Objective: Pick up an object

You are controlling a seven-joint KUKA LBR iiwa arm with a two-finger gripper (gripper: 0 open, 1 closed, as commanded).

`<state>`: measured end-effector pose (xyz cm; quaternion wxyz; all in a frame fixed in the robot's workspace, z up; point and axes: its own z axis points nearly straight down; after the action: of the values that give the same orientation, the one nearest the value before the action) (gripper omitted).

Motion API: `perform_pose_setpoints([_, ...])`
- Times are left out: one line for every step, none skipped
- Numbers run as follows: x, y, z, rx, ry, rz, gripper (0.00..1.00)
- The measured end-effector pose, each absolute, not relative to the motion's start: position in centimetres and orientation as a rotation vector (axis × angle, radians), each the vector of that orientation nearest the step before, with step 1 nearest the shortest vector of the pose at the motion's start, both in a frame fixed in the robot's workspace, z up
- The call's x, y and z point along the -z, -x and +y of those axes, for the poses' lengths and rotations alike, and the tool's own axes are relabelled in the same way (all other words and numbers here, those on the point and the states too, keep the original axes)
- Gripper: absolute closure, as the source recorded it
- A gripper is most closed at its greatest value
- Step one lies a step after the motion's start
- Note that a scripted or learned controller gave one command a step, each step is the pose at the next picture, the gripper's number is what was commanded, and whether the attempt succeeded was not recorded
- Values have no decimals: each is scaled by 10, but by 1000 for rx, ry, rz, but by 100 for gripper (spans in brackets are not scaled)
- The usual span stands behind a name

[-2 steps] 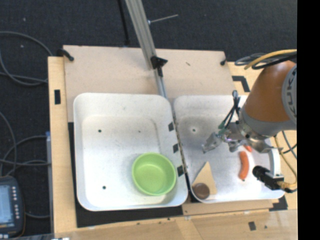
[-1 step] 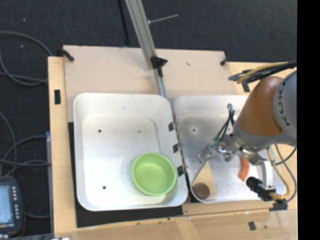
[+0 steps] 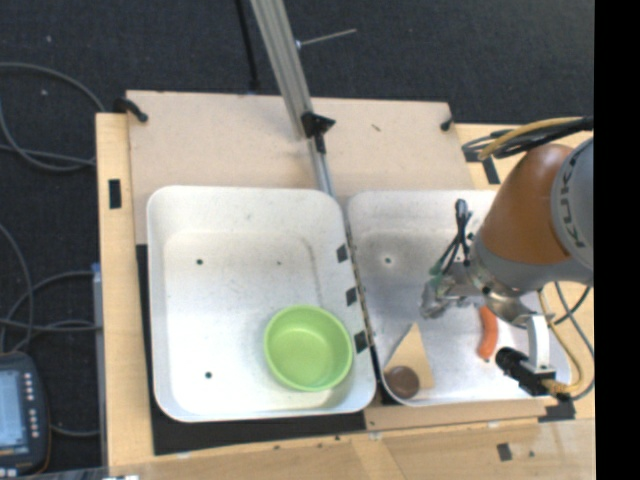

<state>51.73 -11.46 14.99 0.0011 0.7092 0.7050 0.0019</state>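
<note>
Overhead slanted view of both bins (image 3: 170, 268)

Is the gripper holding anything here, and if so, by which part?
Cannot be told: the gripper hangs over the right bin, with nothing visibly between its fingertips.

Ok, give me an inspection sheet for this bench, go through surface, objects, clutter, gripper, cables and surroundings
Surface: wooden bench bearing the left bin and the right bin, side by side.
Job's things: green bowl upright in the left bin, near its front right corner; orange object, brown round object and tan wedge in the right bin.
Clutter: nothing seen.
Gripper: gripper low over the right bin, under the arm; state of the jaws not readable.
Cables: yellow and black cables at the arm; loose cables on the floor.
Surroundings: metal rail slanting over the bench, dark floor, handheld device.
</note>
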Motion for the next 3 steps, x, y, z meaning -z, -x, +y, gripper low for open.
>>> perform_pose_setpoints([-210, -524, -108, -8, -2212, 2221, 100])
perform_pose_setpoints([-231, -525, -108, -5, -2214, 2224, 100])
perform_pose_setpoints([-244, -528, -55, -6, -2210, 2230, 100])
